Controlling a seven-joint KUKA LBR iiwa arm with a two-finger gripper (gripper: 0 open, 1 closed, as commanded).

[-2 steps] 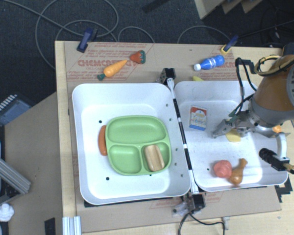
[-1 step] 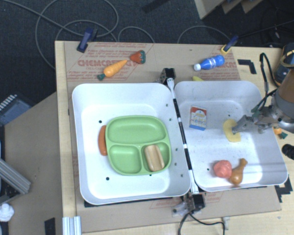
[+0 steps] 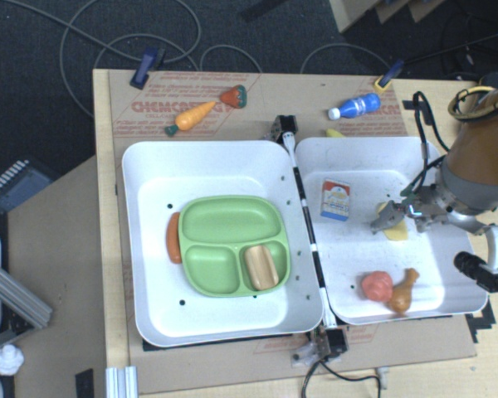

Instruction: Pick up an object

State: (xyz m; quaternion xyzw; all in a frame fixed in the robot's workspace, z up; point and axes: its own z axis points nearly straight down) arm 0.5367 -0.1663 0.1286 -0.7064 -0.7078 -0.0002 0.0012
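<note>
Two white bins on the bench point(image 3: 108, 222). Left bin point(image 3: 149, 181): green divided tray point(image 3: 228, 226) at centre, bread roll point(image 3: 261, 268) in its lower right compartment, orange sausage point(image 3: 174, 237) touching its left rim. Right bin point(image 3: 357, 160): arm point(image 3: 481, 164) entering over the right edge; small carton point(image 3: 335, 201) near the left wall; pink object point(image 3: 378, 285) and drumstick point(image 3: 402, 290) side by side near the bottom edge; yellow piece point(image 3: 396, 233) directly beneath the gripper point(image 3: 392, 218). Whether its fingers are apart or together cannot be told. Bench top edge: carrot point(image 3: 195, 114), blue bottle point(image 3: 355, 106).
</note>
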